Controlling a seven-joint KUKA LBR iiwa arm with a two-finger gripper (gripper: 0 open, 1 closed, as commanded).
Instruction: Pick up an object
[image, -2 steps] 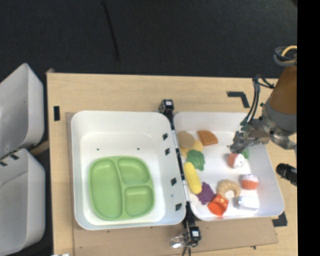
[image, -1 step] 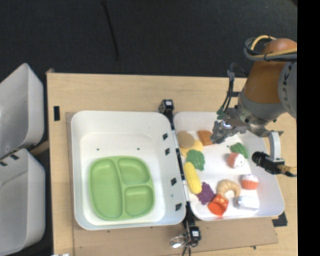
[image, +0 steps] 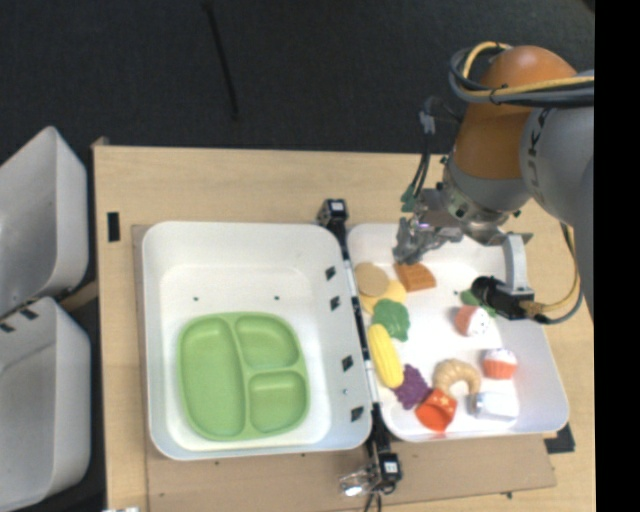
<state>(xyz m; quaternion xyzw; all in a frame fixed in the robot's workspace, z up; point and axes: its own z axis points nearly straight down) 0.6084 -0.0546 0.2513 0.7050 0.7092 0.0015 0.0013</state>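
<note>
From where I stand the arm (image: 520, 130) leans in from the right, its orange band bulging above the wrist, and the gripper (image: 413, 243) hangs low over the back left corner of the right bin (image: 540, 370). Whether it is open or closed I cannot tell (the wrist and cables crowd that spot), and I see nothing clearly caught in it. Just below it, so near they may be touching, lies an orange wedge (image: 415, 276), flat on the bin floor. Beside that wedge, toward the divider between the bins, sits a tan cookie (image: 372, 277), with a yellow piece (image: 392, 292) just beside it and a green broccoli (image: 391, 318) next down. A corn cob (image: 385, 356) runs along the bin's left wall, and a purple grape bunch (image: 411, 386) lies at its lower end. Near the front are a red pepper (image: 436, 411), a curled shrimp (image: 457, 375), and two red-and-white toys: one (image: 499, 364) just above the other (image: 496, 403). A strawberry-like piece (image: 472, 320) sits farther back, near a black fitting (image: 497, 295) on the arm's cable. The left bin (image: 160, 300) holds a green tray (image: 243, 375) with three compartments, lying flat toward the front. Both bins rest on a pale wooden bench (image: 250, 180).
</note>
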